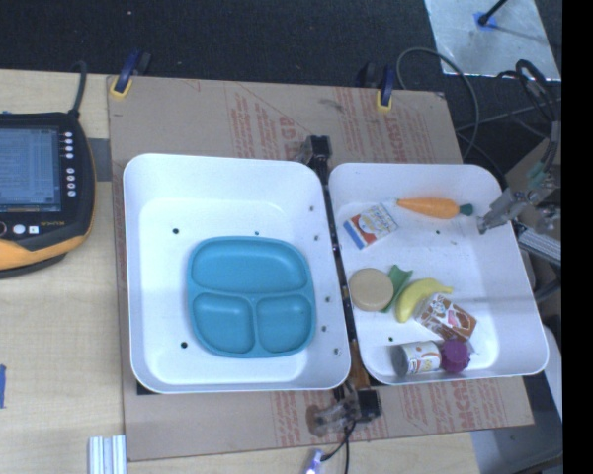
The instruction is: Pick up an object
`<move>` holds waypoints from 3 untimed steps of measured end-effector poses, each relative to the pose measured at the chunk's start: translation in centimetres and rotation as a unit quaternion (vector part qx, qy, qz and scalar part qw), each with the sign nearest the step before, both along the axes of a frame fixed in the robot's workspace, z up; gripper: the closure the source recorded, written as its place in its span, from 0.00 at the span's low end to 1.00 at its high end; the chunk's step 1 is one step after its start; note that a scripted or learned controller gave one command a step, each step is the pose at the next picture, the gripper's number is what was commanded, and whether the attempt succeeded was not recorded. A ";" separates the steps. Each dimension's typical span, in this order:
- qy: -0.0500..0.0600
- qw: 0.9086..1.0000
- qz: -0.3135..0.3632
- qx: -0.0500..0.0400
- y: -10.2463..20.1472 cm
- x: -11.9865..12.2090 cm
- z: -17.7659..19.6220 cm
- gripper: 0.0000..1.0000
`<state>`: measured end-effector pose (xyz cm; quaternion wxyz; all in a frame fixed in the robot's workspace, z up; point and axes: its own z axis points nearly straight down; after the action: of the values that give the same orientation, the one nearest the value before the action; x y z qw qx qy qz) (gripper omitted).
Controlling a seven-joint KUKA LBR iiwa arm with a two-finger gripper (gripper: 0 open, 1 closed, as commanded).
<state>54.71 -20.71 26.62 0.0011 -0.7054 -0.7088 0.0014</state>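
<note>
**Claw at right bin's far-right rim, objects untouched**

Camera view: light wood bench (pixel 40 363) with a brown cardboard sheet (pixel 277 117) clamped at its far edge; dark carpet beyond. Two white bins sit side by side on the cardboard. Left bin (pixel 158 196) holds a blue divided tray (pixel 249 296). Right bin (pixel 504 294) holds the loose objects: orange carrot (pixel 430 207) at the far side, small red-white-blue box (pixel 372 225) left of it, tan round disc (pixel 371 289) near the dividing wall, yellow banana (pixel 420 297) just beside the disc with a green piece (pixel 400 276) between them, a red-brown packet (pixel 448 318), a small can (pixel 417 358) and a purple item (pixel 456 355) at the near edge. A teach pendant (pixel 25 191) lies on the bench far left, cut off by the frame.

Claw (pixel 486 223) is at the right bin's far-right rim, just right of the carrot's green end, holding nothing visible. It is small and blurred, cannot tell how the fingers stand. Arm mostly cut off at right. Cables lie on the floor, far right.
</note>
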 end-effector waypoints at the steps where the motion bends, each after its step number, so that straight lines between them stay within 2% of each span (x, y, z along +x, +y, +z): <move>1: 0.001 1.000 0.001 0.000 6.4 -0.5 -12.2 0.00; 2: 0.000 1.000 0.000 0.000 6.9 -1.0 -17.5 0.00; 3: 0.000 1.000 -0.001 0.000 2.3 -3.7 -17.4 0.00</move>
<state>50.98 -18.44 9.18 0.0013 -0.7061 -0.7081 0.0010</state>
